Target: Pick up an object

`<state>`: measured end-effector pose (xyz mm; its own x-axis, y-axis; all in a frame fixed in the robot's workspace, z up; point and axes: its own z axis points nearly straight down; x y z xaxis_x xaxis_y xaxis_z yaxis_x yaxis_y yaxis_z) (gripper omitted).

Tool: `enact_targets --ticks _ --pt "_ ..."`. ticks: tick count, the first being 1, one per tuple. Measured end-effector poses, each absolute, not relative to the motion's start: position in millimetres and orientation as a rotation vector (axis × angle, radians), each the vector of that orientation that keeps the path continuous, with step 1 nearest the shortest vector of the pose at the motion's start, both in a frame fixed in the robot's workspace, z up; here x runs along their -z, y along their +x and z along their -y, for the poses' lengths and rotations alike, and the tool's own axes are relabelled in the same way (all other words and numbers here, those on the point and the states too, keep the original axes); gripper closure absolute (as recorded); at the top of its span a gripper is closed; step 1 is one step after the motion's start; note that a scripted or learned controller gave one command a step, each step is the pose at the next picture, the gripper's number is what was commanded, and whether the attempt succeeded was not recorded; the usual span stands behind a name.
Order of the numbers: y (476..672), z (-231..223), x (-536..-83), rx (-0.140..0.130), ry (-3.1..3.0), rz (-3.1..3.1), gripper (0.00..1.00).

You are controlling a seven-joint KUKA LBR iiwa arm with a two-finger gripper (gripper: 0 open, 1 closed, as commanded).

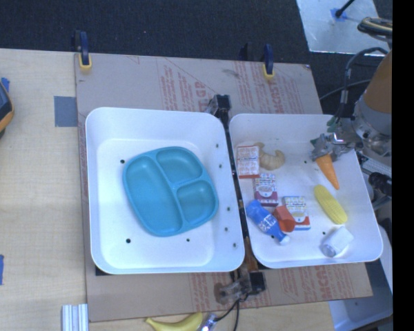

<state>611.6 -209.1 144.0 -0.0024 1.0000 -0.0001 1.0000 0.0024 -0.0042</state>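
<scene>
Now | claw [326,145] grip unclear, above carrot [328,171] | carrot: orange, tapered, in right bin [300,254]

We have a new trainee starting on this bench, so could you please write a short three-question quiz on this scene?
1. True or false: the blue divided plate lies in the right bin.
2. Which object is the gripper closest to? A) yellow toy corn B) toy carrot C) white cup
3. Fill in: the plate has ___ compartments.

Key: 1 false, it lies in the left bin; 2 B; 3 three.
</scene>
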Motion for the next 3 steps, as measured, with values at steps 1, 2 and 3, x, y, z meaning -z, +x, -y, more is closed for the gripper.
enact_targets --ticks 1,2,3 --pt "631.7 161 -128 -0.006 -2.212 2.226 1.00" --pt "621.1 130 -114 -0.007 -2.211 2.226 1.00" --pt "569.6 56 -214 -0.002 -2.214 2.227 1.00"
